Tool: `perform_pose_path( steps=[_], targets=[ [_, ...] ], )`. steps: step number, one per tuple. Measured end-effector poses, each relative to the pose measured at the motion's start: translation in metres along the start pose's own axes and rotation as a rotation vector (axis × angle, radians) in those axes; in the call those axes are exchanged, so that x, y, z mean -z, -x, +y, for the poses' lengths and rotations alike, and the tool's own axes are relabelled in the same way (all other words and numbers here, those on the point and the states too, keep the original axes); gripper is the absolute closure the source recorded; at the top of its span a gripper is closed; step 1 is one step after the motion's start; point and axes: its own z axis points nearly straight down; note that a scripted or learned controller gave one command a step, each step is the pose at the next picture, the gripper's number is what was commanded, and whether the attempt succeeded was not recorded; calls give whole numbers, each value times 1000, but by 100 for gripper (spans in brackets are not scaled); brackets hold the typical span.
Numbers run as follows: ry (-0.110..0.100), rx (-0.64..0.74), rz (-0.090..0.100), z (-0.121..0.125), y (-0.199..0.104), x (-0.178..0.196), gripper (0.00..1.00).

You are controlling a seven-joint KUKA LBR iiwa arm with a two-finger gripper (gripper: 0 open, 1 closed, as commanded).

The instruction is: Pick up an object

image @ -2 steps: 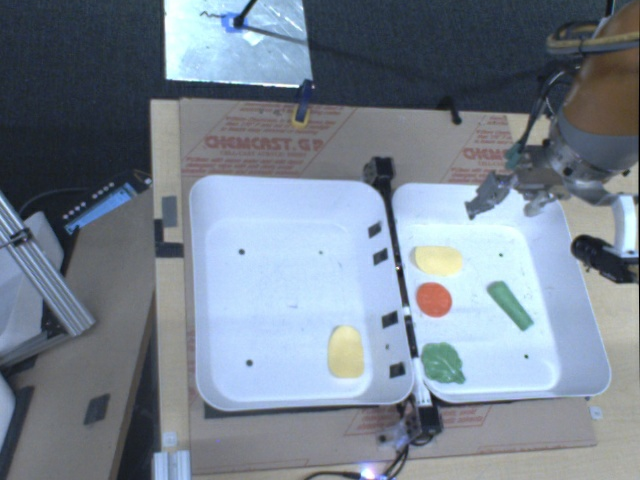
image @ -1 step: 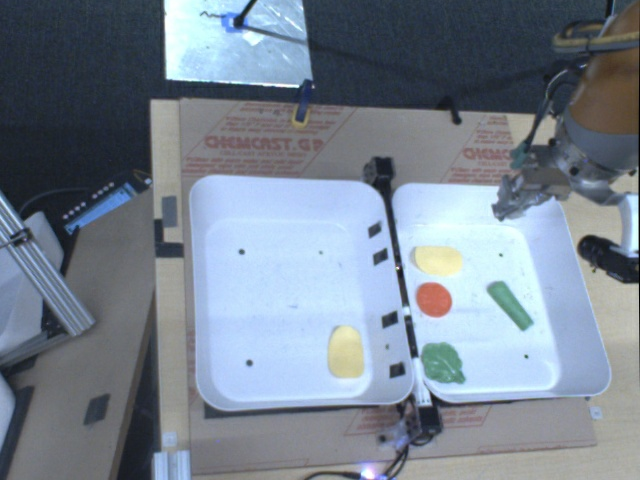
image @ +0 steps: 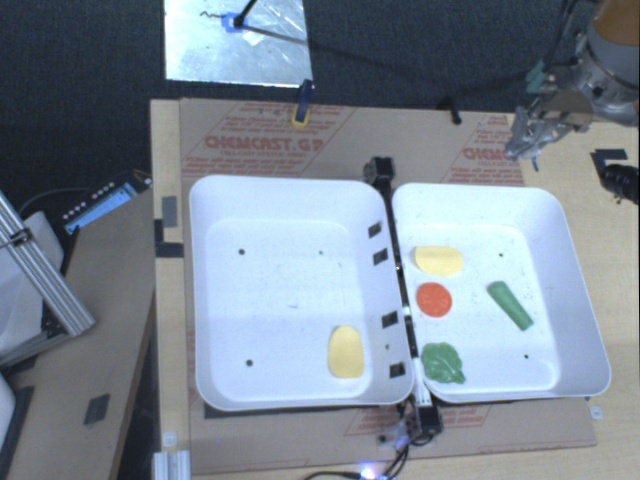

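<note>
Right now the claw (image: pixel 523 149) hangs over the cardboard (image: pixel 260 133) beyond the far rim of the right bin (image: pixel 575 268), outside both bins and touching nothing; whether it is open or closed cannot be told. Nothing is between it and the bin below.

That bin holds 4 things, all apart from one another. A yellow piece (image: pixel 438 260) is the nearest to the claw, its long axis running left to right. Just in front of it sits a red disc (image: pixel 433 299). To the right, a green stick (image: pixel 509 304) lies flat and slanted, its far end towards the bin's middle and its near end towards the right wall. A green lump (image: pixel 442 363) sits in the near left corner.

Across the divider, the left bin (image: pixel 215 268) has 1 yellow oval (image: pixel 346 352) by its near right corner, long axis pointing near to far.
</note>
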Motion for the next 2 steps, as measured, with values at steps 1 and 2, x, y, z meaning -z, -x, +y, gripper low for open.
perform_pose_path(
  steps=[1,2],
  targets=[
    [-3,2,2,32,-49,44,100],
    [-3,2,3,32,-106,101,100]
  ],
)
